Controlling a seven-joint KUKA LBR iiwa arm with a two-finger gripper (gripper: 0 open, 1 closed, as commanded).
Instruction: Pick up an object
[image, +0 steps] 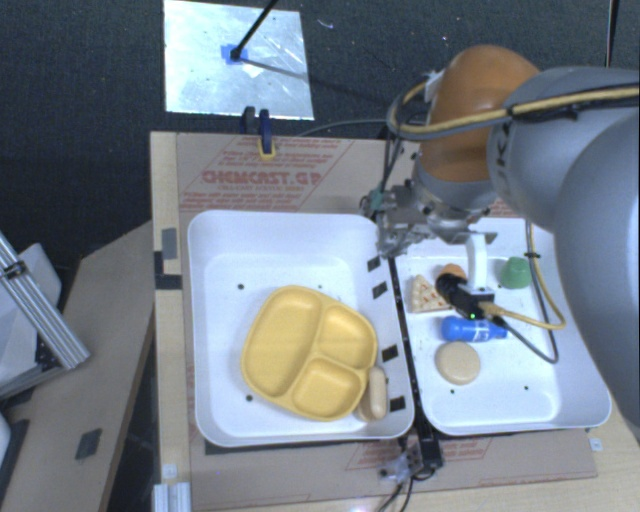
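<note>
Camera view: one tray (285, 340), one cracker (428, 294)

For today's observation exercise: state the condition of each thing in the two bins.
Yellow plate: right way up, compartments empty
Tan roll: lying beside the plate
Blue cylinder: lying on its side
Tan disc: lying flat
Waffle piece: lying flat
Gripper: over the bins' shared rim

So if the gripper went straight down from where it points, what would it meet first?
Probably the raised divider, not an object: the gripper hangs roughly over its far end. The triangular cracker lies just to the right of that line. Height is hard to judge from this view.
</note>
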